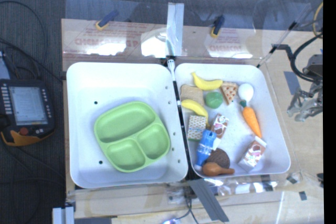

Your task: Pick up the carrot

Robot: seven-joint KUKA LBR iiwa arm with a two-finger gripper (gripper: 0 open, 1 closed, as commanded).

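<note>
The carrot (252,121) is orange with a small green top. It lies in the right bin (277,134) near that bin's right wall, its tip pointing toward the front. A white egg (245,92) lies just behind its top and a small milk carton (253,155) just in front of its tip. My gripper (305,106) hangs outside the bin over the bench at the right edge of the view. It is well to the right of the carrot and apart from it, and is small and blurred.
The right bin also holds two bananas (206,82), a green ball (213,99), a pizza slice (229,93), a waffle (197,126), a blue bottle (206,147) and a drumstick (216,169). A green divided plate (132,136) lies in the left bin (105,81).
</note>
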